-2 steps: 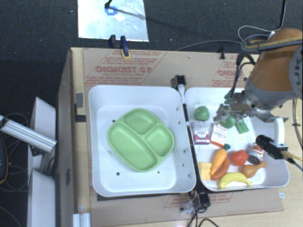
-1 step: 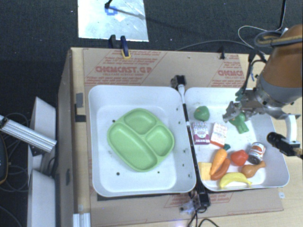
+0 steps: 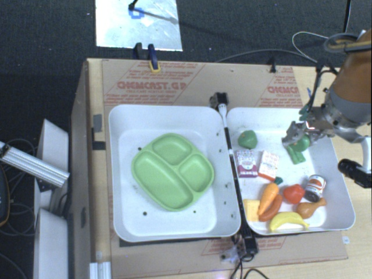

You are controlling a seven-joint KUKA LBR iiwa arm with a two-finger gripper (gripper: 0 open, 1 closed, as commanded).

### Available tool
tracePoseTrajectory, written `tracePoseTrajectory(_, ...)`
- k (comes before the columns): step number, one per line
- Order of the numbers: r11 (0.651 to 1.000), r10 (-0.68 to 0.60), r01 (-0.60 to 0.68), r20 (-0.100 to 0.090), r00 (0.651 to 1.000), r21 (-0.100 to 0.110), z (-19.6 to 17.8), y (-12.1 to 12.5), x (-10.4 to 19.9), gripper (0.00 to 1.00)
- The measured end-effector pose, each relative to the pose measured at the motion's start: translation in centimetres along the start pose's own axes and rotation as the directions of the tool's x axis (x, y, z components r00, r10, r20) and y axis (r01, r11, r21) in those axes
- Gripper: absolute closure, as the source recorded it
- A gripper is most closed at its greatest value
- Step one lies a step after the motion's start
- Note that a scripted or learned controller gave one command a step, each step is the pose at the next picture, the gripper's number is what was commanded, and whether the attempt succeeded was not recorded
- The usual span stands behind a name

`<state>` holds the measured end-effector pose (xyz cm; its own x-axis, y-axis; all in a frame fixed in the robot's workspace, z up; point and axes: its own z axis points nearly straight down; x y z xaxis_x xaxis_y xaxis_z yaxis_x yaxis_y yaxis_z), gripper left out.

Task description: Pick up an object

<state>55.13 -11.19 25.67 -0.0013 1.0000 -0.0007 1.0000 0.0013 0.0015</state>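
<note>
The green block point(image 3: 298, 154) sat just under the claw point(image 3: 297, 136), in the upper right of the right bin point(image 3: 343, 214); whether the claw was spread or pinching it could not be told. To do this well, I judged the claw should come straight down over the block and close squarely on it before lifting, since it lay near the bin's far wall. The green ball point(image 3: 248, 138) lay well off to the claw's left, and the can point(image 3: 315, 186) and tomato point(image 3: 293, 193) below, clear of the grasp.
</note>
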Motion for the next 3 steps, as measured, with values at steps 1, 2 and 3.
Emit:
tracePoseTrajectory(1,1.000,0.000,0.000,-0.001,1.000,0.000,-0.7,-2.8,-0.1,1.00)
tracePoseTrajectory(2,1.000,-0.002,0.002,-0.001,1.000,0.000,-2.5,-6.4,4.3,1.00)
tracePoseTrajectory(3,1.000,-0.002,0.002,-0.002,1.000,0.000,-2.1,-6.4,12.0,1.00)
